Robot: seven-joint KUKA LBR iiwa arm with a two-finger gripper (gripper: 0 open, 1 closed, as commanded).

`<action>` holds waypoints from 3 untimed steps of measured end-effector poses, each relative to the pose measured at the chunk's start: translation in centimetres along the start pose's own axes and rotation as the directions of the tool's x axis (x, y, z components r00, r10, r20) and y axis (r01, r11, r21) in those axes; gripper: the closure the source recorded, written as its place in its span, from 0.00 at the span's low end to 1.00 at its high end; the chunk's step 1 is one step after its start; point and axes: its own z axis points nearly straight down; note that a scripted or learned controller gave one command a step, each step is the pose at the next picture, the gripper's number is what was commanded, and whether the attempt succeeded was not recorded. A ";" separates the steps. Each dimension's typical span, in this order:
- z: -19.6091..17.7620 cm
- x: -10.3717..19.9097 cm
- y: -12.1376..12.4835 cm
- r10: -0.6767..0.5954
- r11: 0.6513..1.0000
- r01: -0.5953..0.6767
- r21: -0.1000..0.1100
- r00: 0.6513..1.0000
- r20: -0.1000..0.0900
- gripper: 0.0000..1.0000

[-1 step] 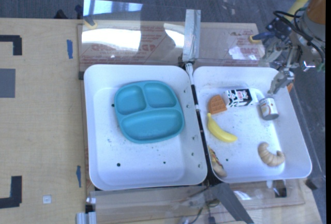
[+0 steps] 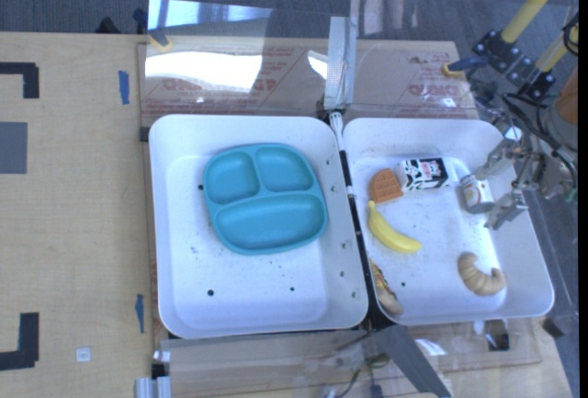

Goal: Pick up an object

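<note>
Right bin (image 2: 528, 240): open floor mid-bin, between banana (image 2: 393, 231) and right wall | Gripper (image 2: 487, 199): above right bin near right wall, fingers spread, holding nothing | Croissant (image 2: 480, 274): just below gripper, apart | Milk carton (image 2: 423, 174): left of gripper, beside waffle (image 2: 387, 186) | Left bin (image 2: 175, 295): blue divided plate (image 2: 265, 198) centred.
</note>
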 end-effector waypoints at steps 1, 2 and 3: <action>5.7 -0.3 5.5 0.156 0.988 -0.156 0.000 0.988 0.019 0.00; 4.8 -0.4 5.8 0.151 0.989 -0.151 -0.001 0.988 0.023 1.00; 7.7 2.4 12.5 0.398 0.917 -0.398 -0.006 0.917 0.013 1.00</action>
